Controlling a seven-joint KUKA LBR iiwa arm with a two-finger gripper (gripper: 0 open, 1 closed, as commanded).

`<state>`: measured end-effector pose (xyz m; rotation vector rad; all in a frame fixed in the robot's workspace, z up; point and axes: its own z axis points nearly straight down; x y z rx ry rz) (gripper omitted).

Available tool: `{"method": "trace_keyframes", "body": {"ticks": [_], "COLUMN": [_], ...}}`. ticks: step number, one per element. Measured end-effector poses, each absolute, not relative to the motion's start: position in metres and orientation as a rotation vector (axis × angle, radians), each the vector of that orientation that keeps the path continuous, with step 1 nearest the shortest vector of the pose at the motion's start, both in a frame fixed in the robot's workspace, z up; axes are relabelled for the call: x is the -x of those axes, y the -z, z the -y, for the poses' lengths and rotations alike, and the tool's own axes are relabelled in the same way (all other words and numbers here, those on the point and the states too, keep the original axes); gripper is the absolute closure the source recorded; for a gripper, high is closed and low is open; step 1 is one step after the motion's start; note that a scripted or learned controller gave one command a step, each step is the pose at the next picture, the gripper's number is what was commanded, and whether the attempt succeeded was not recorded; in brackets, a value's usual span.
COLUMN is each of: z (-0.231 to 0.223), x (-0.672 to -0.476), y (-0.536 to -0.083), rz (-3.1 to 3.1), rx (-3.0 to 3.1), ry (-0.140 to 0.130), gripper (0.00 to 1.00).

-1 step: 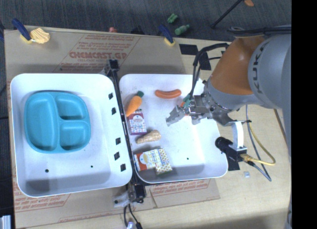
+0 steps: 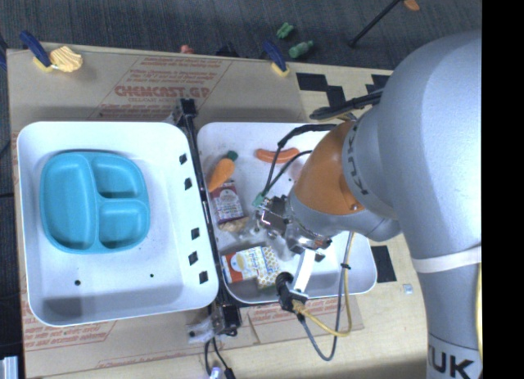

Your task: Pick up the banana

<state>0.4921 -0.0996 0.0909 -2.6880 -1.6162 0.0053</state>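
My gripper [image 2: 273, 215] hangs low over the middle of the right bin [image 2: 246, 129], under the orange wrist band [image 2: 327, 181]. It is just right of a brown snack packet [image 2: 228, 204] and above an orange-and-white packet [image 2: 254, 264]. The grey arm covers the right half of this bin and hides what lies there.
A carrot [image 2: 221, 173] lies near the right bin's left wall, and an orange sausage-shaped toy [image 2: 277, 155] sits at its back. A blue divided tray [image 2: 97, 200] rests in the left bin [image 2: 33, 136]. Cables [image 2: 323, 332] trail over the right bin's front edge.
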Motion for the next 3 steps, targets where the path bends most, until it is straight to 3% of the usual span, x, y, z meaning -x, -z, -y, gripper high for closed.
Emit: {"method": "trace_keyframes", "body": {"ticks": [1,2,3], "z": [0.088,0.164,0.119], "x": [-0.582,-0.547,-0.475], "y": [-0.192,-0.182,-0.093], "rz": [1.437,1.376,1.215], "rx": [2.790,2.819,2.889], "ry": [-0.002,-0.007,-0.007], "gripper": [0.00,0.00,0.00]}}
